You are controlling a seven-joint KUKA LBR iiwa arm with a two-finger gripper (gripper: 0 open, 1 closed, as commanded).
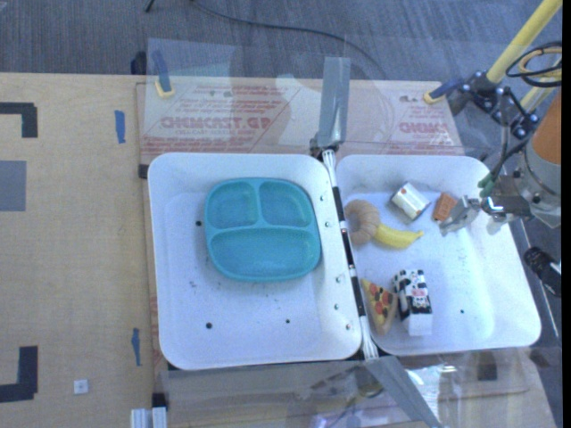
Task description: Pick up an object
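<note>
Nearest in the right bin (508, 319) lie a pizza slice (381, 305) and a cow toy (413, 294), then the banana (398, 235) and a white box (409, 201). The gripper (457, 218) hangs released, grasping nothing, beside an orange block (443, 207); picking remains undone.

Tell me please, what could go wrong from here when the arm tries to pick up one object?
1. The hand sits right beside the small orange item and near the white can; closing there may push them away instead of gripping.
2. The banana touches the brown object, so grasping one could drag both.
3. The pizza slice toy lies against the divider, leaving little room for a finger.
</note>
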